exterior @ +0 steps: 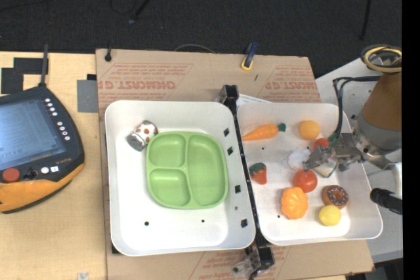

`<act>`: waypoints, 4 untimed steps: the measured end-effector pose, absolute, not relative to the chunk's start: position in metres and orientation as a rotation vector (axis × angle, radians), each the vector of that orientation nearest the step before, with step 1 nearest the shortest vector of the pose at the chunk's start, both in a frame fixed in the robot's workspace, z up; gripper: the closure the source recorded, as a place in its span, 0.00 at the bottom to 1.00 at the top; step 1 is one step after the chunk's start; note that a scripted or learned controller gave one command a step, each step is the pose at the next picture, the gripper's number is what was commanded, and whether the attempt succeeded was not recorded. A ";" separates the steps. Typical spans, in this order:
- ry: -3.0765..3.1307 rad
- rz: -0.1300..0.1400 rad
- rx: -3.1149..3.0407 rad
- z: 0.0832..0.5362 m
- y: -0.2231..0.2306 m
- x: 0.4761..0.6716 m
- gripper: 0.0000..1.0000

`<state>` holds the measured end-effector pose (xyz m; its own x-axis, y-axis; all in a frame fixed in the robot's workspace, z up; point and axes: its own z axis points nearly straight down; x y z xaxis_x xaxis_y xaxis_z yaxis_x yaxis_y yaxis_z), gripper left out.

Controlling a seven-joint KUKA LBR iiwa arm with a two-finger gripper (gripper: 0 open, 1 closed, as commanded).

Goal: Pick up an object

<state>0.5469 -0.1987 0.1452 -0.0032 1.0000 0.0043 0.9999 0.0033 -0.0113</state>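
Claw (pixel 319 160) hovers above tomato (pixel 304 180); cardboard (pixel 197 79) print reads inverted, illegible.

The cardboard sheet (pixel 197 79) under the white bins (pixel 121 206) carries red printed lettering, seen upside down; it repeats left and right behind the bins, and again along the front edge; too blurred to spell out with certainty.

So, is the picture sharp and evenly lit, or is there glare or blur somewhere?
Camera view: light is even and soft, shadows faint; the white bins look bright, nearly washed out; the end effector is blurry; the floor behind stays dark.
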 end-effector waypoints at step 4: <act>-2.221 0.002 -2.220 0.228 -0.207 0.556 1.00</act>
